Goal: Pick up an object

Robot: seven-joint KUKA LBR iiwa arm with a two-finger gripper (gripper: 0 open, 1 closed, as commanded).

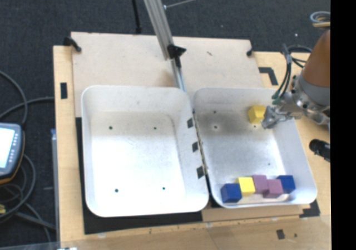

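A yellow cube (256, 113) lies in the right bin (233, 148), near its far right side. My gripper (268, 119) reaches in from the right and sits just to the right of that cube, close to it or touching it. Along the right bin's near edge stands a row of small blocks: a blue one (230, 192), a yellow one (246, 186), two purple ones (267, 185) and another blue one (286, 183).
The left bin (139, 148) lies beside the right one. A slanted metal pole (158, 18) rises from between the bins at the back. Cables and a handheld screen (10, 148) lie left of the bench.
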